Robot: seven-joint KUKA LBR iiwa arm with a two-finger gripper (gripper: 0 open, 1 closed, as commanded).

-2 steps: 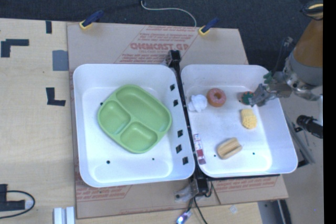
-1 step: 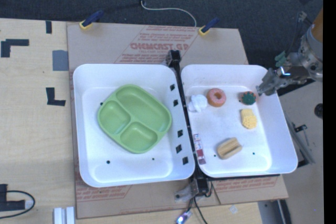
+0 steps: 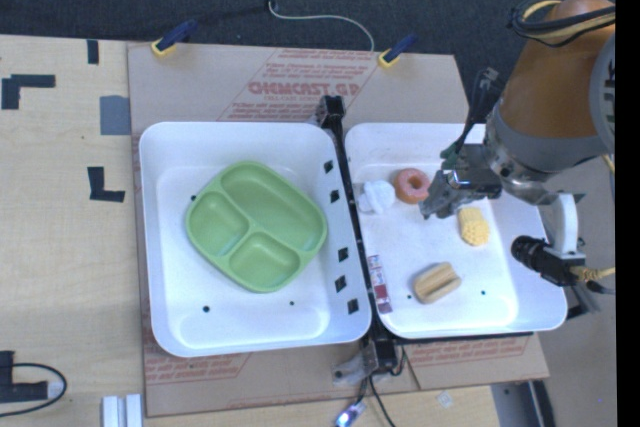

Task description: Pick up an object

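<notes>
The gripper (image 3: 441, 203) sits right of the frame's centre, over the right bin (image 3: 500, 315), its dark fingers pointing down and to the left. Whether they are spread or closed cannot be told from this angle; nothing can be seen between them. Their tips hang just beside the doughnut (image 3: 411, 185), which lies just to their upper left on the bin floor: a small ring, pinkish-orange, with a clear hole in the middle. Whether the tips touch it cannot be told.

Just left of the doughnut, near the divider between the bins, is a small white crumpled object (image 3: 377, 196), pale against the white floor and hard to make out. To the lower right of the gripper lies a yellow lumpy object (image 3: 474, 227), oval and bumpy. Below that, toward the lower edge of the same bin, rests a tan block-shaped object (image 3: 435, 282), lying tilted, with a darker stripe along its side.

Behind the gripper the arm (image 3: 555, 85) rises toward the upper right of the frame, grey at the wrist with a broad orange section above.

The left bin (image 3: 170, 315), in the middle left of the frame, holds a green divided plate (image 3: 256, 226) with three compartments, lying flat and turned at an angle. Both bins stand on a sheet of cardboard (image 3: 300, 80) clipped to the wooden bench (image 3: 60, 265).
</notes>
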